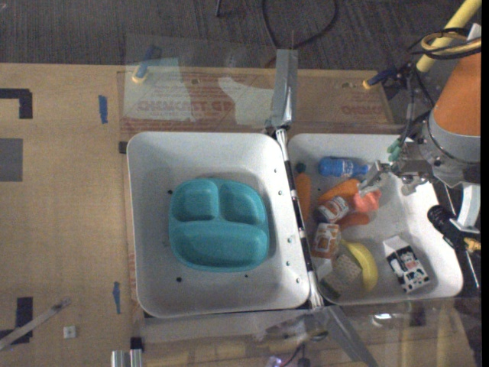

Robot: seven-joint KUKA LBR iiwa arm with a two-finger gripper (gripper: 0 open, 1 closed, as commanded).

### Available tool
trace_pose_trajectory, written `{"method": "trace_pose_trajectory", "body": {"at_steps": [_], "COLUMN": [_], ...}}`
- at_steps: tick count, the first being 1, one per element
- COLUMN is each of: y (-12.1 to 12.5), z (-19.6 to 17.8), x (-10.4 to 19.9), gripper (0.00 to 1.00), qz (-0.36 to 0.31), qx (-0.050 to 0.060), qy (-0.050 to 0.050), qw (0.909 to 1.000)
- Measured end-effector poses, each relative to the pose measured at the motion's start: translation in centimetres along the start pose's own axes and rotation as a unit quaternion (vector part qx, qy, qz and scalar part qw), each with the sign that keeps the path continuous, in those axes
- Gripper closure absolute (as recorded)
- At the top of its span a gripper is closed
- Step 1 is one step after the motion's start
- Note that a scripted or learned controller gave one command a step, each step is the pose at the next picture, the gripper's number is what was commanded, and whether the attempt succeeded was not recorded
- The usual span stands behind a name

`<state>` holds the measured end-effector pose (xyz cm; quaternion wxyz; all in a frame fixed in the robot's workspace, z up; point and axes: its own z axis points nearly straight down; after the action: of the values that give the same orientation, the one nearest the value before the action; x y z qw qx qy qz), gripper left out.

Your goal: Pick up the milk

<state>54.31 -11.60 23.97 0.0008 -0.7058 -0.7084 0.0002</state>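
Observation:
The milk is a small white carton with black cow patches. It lies on its side in the front right corner of the right bin. My gripper hangs over the upper middle of that bin, well behind the milk and to its left. It sits just above a salmon-orange toy and to the right of a blue bottle. Nothing of the milk is near it.
The right bin also holds a carrot, a small orange-labelled can, a second can, a banana and a tan sponge-like piece. A teal divided plate lies in the left bin.

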Motion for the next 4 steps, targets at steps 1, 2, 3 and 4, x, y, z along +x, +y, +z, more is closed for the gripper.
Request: {"method": "trace_pose_trajectory", "body": {"at_steps": [1,2,3,4], "y": [-6.5,-6.4,-6.3,-6.2], "z": [1.7,11.0,15.1,14.1], "x": [-9.4,-10.0,-8.3,-8.6], "gripper": [0.0,0.0,0.0,1.0], "qz": [0.018,-0.043,-0.124,-0.121], "qx": [0.0,0.0,-0.003,-0.005], "qy": [0.0,0.0,-0.001,-0.002], "qw": [0.9998,0.9991,0.9923,0.9927]}}
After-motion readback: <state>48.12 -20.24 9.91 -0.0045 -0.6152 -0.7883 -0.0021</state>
